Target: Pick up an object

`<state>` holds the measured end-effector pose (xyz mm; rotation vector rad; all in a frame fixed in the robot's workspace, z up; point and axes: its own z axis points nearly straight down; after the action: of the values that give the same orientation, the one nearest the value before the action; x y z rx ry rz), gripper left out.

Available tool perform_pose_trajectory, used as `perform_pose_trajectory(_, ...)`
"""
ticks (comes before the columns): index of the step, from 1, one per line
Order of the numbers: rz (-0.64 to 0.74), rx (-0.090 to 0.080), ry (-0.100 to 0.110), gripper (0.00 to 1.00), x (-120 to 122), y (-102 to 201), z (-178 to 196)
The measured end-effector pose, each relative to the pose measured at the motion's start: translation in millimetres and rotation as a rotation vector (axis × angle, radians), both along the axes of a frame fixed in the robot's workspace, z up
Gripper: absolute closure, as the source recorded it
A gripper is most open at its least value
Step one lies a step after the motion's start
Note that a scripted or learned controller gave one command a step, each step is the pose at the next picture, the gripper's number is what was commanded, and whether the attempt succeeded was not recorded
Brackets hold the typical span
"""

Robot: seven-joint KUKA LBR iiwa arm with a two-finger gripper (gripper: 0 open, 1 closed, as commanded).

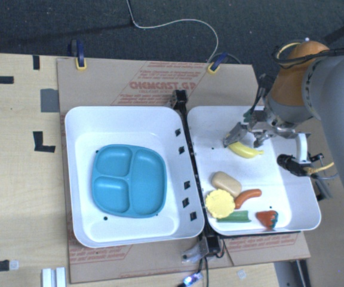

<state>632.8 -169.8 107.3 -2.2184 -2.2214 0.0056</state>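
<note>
The end effector (245,140) straddles a toy banana (246,150) in the right bin (297,190), fingers spread; banana's top edge hidden, grip unclear.

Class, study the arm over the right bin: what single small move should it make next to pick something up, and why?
Probably lower a little and close on the banana. The gripper hangs open directly above it in the right bin, one finger on each side, and nothing sits between the fingers yet. The other toy foods lie nearer the bin's front.
</note>
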Motion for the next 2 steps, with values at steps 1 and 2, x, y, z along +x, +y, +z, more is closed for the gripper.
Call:
perform_pose_trajectory(1,0.002,0.000,-0.002,1.00,1,1,12)
perform_pose_trajectory(2,0.000,0.000,-0.009,1.00,6,-4,74)
